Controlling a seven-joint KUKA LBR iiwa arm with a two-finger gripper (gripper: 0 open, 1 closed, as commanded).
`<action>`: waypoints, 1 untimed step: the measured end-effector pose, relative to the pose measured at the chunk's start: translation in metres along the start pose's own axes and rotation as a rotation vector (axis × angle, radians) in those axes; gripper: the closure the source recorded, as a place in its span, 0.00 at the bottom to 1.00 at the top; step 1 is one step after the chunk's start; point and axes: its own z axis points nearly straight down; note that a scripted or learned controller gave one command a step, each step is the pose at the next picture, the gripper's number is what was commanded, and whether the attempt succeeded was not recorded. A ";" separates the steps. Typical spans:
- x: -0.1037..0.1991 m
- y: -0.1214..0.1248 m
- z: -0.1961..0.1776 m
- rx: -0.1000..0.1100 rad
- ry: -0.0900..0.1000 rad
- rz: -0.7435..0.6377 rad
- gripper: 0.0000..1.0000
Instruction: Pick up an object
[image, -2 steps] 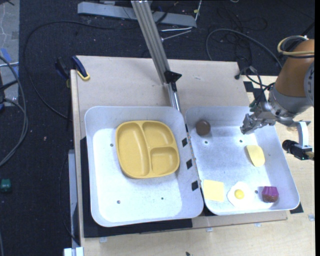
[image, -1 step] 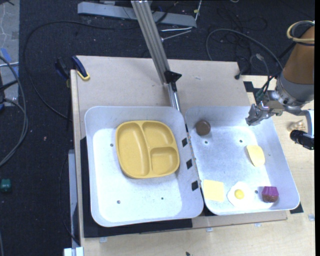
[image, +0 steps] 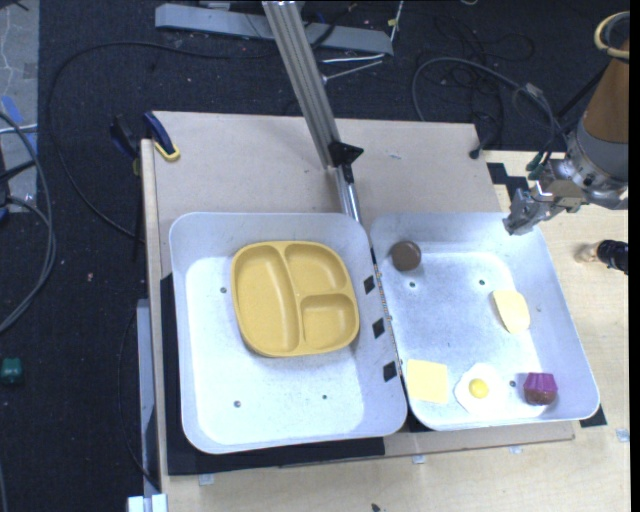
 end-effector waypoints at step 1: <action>0.048 -0.005 0.009 0.008 0.003 -0.003 1.00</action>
